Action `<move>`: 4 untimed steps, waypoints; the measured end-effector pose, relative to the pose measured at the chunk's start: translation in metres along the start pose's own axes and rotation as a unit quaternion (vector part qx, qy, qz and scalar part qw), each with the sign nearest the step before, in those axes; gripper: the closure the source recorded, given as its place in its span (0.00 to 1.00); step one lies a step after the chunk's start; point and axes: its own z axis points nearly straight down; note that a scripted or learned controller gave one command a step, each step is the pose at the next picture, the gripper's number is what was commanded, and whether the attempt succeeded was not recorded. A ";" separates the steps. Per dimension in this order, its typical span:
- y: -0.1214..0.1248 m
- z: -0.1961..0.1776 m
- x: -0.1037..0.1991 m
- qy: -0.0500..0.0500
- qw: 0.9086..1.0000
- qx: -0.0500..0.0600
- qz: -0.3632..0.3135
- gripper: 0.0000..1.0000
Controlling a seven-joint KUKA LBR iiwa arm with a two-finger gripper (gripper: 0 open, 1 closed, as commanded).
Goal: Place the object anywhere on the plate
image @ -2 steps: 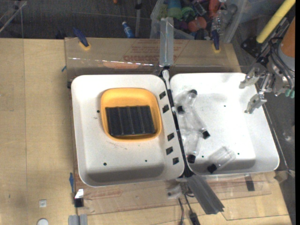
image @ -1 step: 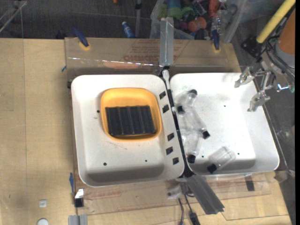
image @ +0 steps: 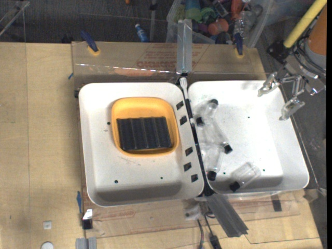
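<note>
Gripper (image: 277, 95) hangs spread and unladen above right bin (image: 290, 160) rim; clear plastic objects (image: 212, 139) lie inside it near the divider, apart from yellow plate (image: 122, 110) awaiting one

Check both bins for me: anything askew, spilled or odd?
Nothing spilled. The yellow plate in the left bin already carries a dark ridged block. Clear, black-capped items lie scattered at odd angles in the right bin. The gripper hovers over its far right corner.

Left of the silvery gripper (image: 281, 94), two white bins (image: 98, 180); the farther holds an orange plate (image: 120, 110) with a black ribbed object (image: 143, 134).
</note>
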 end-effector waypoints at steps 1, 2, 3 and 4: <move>0.000 -0.023 0.000 0.000 0.990 0.000 -0.140 0.00; 0.018 -0.030 -0.010 0.000 0.947 -0.001 -0.321 0.00; 0.016 -0.017 -0.008 0.001 0.909 -0.004 -0.416 0.00; 0.015 -0.014 -0.008 0.000 0.841 -0.004 -0.541 0.00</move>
